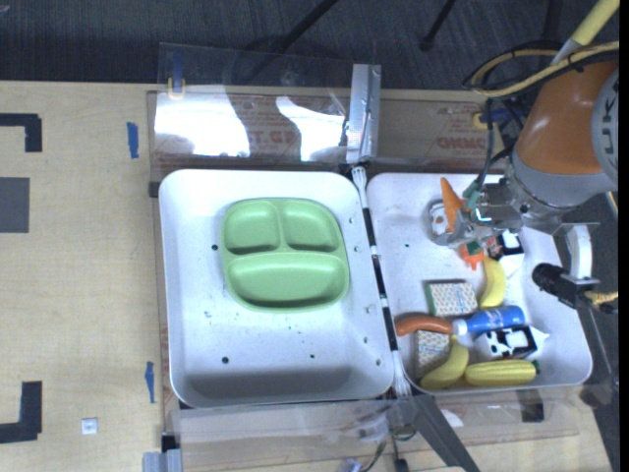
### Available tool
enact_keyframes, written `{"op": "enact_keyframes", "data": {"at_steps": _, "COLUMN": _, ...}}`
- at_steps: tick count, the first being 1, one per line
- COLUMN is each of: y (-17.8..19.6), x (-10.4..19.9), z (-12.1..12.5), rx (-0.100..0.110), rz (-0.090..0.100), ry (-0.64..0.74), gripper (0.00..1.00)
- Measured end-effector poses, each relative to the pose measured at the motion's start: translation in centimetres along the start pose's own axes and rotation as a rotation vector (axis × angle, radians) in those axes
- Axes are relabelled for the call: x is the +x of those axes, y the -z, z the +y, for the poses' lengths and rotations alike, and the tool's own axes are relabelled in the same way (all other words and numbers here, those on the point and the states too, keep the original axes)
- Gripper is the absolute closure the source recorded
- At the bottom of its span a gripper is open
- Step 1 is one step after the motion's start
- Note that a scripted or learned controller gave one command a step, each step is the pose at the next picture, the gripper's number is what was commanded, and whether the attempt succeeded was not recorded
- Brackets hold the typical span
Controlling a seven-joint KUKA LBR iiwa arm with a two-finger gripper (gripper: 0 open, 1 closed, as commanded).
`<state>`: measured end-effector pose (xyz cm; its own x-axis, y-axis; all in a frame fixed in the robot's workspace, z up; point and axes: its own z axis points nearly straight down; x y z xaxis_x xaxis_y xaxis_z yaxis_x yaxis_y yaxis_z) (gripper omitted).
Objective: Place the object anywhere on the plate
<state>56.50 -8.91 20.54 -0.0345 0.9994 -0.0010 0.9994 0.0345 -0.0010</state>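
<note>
A green divided plate (285, 251) lies in the left bin (187, 293). My gripper (473, 220) hangs low over the upper part of the right bin (403, 205), reaching in from the right. Just left of it lie an orange carrot (449, 198) and a small silvery piece (438, 220). Below the gripper there is a small orange bit (474, 257), partly hidden by it. Whether the gripper touches any of these is unclear.
Lower in the right bin lie a yellow banana (493, 283), a speckled square sponge (448, 297), a red sausage (425, 322), a blue bottle (491, 320), a black-and-white toy (513, 342) and two more yellow bananas (503, 372) (443, 367). A metal divider (362, 116) stands behind the bins.
</note>
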Motion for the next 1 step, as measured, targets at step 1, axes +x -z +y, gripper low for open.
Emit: {"op": "enact_keyframes", "data": {"at_steps": 1, "y": -0.06, "x": 5.12, "z": -0.68, "rx": 0.003, "rz": 0.002, "ry": -0.007, "gripper": 1.0}}
